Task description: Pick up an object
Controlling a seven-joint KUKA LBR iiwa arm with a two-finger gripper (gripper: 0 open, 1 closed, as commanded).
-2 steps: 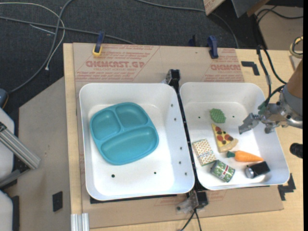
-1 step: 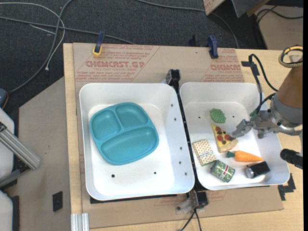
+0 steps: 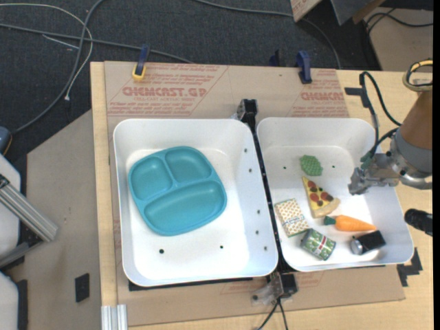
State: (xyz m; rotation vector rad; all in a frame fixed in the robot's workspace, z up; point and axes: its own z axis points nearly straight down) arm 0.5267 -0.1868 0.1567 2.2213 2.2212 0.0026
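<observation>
A fixed camera looks down at a slant on a cardboard-covered surface (image 3: pixel 206 88) holding 2 shallow white bins side by side. The left bin (image 3: pixel 130 205) contains a teal divided plate (image 3: pixel 177 190) with 3 compartments, lying flat near its middle.

The right bin (image 3: pixel 323 133) holds 6 small objects gathered in its lower half. A green knobbly piece (image 3: pixel 310 163) sits highest, near the bin's centre. Just below it lies a toy pizza slice (image 3: pixel 318 196), pointing upward. Left of the slice is a checked, cracker-like square (image 3: pixel 291 216). An orange toy carrot (image 3: pixel 350 222) lies on its side, right of the slice and touching it. Below them are a green tin (image 3: pixel 317 244) on its side and a small black cylinder (image 3: pixel 366 243) near the right wall.

The grey arm (image 3: pixel 416 143) enters from the right, angled down over the right bin's right edge. Its jaws (image 3: pixel 362 181) hang above the bin floor, just above the carrot and right of the pizza slice, apart from both. Whether the jaws are spread or pressed together cannot be told; nothing is seen between them
</observation>
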